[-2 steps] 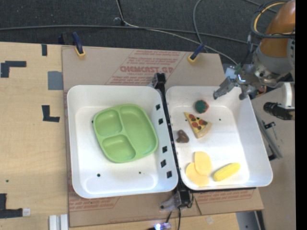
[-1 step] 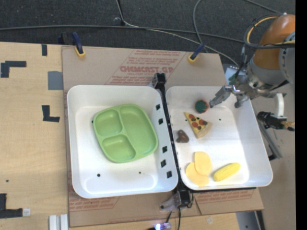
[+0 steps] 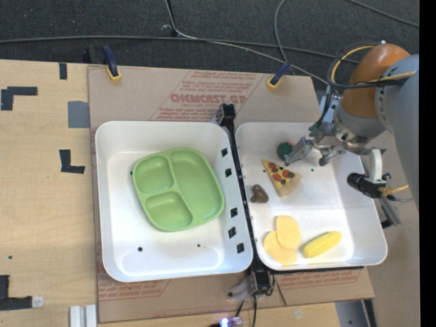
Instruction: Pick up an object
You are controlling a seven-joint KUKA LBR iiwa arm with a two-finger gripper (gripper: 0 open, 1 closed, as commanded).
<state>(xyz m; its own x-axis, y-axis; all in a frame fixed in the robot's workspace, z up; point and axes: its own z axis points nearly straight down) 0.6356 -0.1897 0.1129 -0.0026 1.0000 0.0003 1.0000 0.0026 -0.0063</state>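
Over the right bin's (image 3: 354, 251) far end, gripper (image 3: 310, 152) hangs spread apart beside a small green toy (image 3: 284, 148), nothing held; approach step, next lower and clamp.

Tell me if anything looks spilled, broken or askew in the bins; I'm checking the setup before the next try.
Nothing stands out. The green tray lies flat in the left bin, turned slightly askew. The pizza slice, corn cob and yellow pieces lie loose in the right bin.

Dark green object (image 3: 284, 148) partly hidden behind pincer (image 3: 310, 152); identity unclear. Arm (image 3: 381, 94) cut off at right edge. Small brown object (image 3: 259, 194) too small to identify.
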